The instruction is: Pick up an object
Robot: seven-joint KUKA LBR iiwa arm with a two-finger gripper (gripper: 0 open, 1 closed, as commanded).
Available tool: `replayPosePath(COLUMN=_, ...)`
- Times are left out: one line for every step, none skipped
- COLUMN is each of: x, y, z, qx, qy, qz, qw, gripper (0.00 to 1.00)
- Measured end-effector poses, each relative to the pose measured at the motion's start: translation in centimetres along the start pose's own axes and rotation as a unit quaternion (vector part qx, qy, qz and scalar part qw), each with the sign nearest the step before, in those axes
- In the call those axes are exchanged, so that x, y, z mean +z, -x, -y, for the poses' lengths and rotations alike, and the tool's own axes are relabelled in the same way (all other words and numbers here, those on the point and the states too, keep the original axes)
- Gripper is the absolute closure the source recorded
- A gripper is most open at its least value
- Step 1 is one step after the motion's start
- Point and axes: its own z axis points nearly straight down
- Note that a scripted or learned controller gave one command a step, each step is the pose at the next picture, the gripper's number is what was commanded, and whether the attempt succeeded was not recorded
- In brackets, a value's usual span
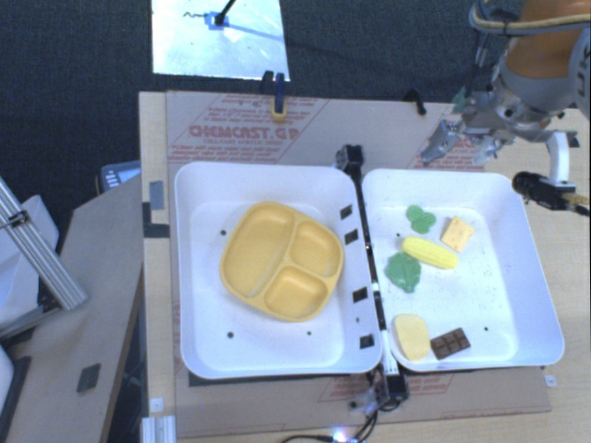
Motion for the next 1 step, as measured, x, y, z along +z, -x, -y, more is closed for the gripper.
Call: replayPosePath(x=-1.15, y=-0.02, z=-0.09, qx=-0.001, qy=0.002, qz=0.000, qw=1.0000, gripper=1.00)
